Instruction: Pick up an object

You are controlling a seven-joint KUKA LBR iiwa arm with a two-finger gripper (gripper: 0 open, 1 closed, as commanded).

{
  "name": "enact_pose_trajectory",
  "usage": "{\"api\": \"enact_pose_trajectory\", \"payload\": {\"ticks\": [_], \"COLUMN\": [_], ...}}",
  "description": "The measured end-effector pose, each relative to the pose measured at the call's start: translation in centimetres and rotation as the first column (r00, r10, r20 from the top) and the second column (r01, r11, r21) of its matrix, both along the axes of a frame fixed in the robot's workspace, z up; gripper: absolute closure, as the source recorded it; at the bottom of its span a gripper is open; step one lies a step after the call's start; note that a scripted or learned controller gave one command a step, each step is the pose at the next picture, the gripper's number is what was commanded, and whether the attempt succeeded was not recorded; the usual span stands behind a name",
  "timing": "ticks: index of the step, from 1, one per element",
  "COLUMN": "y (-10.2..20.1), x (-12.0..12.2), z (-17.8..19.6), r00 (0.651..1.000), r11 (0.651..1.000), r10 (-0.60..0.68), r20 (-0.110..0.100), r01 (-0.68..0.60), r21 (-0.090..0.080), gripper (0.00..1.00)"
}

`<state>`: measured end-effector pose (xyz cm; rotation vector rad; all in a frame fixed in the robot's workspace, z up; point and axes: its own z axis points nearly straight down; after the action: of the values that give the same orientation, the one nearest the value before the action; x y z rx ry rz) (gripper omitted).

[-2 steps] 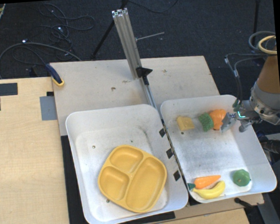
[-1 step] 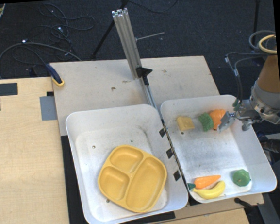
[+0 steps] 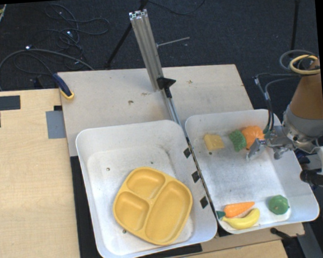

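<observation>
My gripper (image 3: pixel 264 151) hangs over the far right part of the right bin (image 3: pixel 238 172), its two fingers spread open with nothing between them. Just left of its left finger lie an orange toy (image 3: pixel 253 133) and a green toy (image 3: pixel 238 139), close together. A pale yellow block (image 3: pixel 214 142) sits further left. Along the bin's near edge are a carrot (image 3: pixel 239 209), a banana (image 3: pixel 243 220) under it, and a round green fruit (image 3: pixel 278 204).
The left bin (image 3: pixel 97 159) holds a yellow divided plate (image 3: pixel 152 204). A metal post (image 3: pixel 147 48) rises behind the bins. The arm (image 3: pixel 307 103) comes in from the right. Bare bin floor lies between the gripper and the carrot.
</observation>
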<state>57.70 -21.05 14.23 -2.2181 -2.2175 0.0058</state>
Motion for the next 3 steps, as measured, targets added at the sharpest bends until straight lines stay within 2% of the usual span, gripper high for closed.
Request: {"api": "enact_pose_trajectory", "payload": {"ticks": [1,2,3], "y": [0.0,-0.1,0.3], "x": [0.1,0.0,0.5], "z": [-3.8,-3.0,3.1], "r00": [1.000,1.000,1.000], "r11": [1.000,1.000,1.000], "r10": [0.000,-0.001,0.002], "r20": [0.007,0.003,0.009], "r01": [0.000,0.001,-0.002], "r21": [-0.001,0.000,-0.002], "gripper": [0.00,1.00,1.00]}}
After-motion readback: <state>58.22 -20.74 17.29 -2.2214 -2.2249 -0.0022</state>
